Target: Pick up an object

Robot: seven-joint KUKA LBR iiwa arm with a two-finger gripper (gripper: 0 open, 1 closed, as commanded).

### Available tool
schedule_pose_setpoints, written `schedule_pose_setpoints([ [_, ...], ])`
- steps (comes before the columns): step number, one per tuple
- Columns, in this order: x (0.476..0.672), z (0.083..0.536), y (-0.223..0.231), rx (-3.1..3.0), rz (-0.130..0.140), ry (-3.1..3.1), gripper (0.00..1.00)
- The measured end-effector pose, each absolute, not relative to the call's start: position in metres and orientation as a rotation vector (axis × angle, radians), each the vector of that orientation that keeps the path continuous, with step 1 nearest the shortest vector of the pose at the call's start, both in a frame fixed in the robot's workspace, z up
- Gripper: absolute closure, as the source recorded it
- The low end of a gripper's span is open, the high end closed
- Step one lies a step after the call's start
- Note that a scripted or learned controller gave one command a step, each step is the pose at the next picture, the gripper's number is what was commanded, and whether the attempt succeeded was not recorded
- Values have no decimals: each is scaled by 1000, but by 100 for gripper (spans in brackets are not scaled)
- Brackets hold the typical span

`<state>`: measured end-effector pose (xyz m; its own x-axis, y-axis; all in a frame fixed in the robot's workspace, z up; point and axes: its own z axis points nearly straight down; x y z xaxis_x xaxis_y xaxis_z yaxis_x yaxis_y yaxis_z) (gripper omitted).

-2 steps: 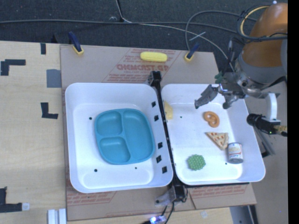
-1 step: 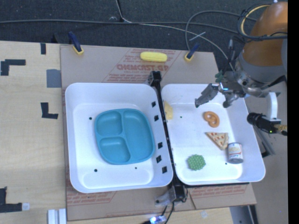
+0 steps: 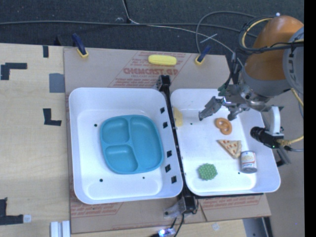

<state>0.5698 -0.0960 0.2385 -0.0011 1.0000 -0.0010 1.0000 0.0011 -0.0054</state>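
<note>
My gripper [image 3: 220, 113] hangs over the upper part of the right bin [image 3: 195, 132], open, with nothing between its fingers [image 3: 207, 110]. Just below it lies a small orange pretzel [image 3: 223, 126], apart from the fingertips. A triangular orange slice [image 3: 230, 147] rests lower down. A small can [image 3: 248, 162] stands at the bin's right side, and a green broccoli-like ball [image 3: 207, 171] sits near the front. At the bin's left wall lies a pale yellow piece [image 3: 177, 117].
The left bin [image 3: 84, 132] holds a blue divided plate [image 3: 132, 143]. A yellow banana-like object [image 3: 162, 59] lies on the cardboard behind the bins. Black clips [image 3: 167, 90] run along the divider between the bins. Cables loop above the arm.
</note>
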Motion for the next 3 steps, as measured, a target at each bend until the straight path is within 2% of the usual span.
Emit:
schedule_pose_setpoints([
  [1, 567, 194, -100, -2219, 8, -2219, 0],
  [2, 567, 130, -104, -2218, 8, -2219, 0],
  [3, 568, 143, -102, -2215, 3, -2223, 100],
])
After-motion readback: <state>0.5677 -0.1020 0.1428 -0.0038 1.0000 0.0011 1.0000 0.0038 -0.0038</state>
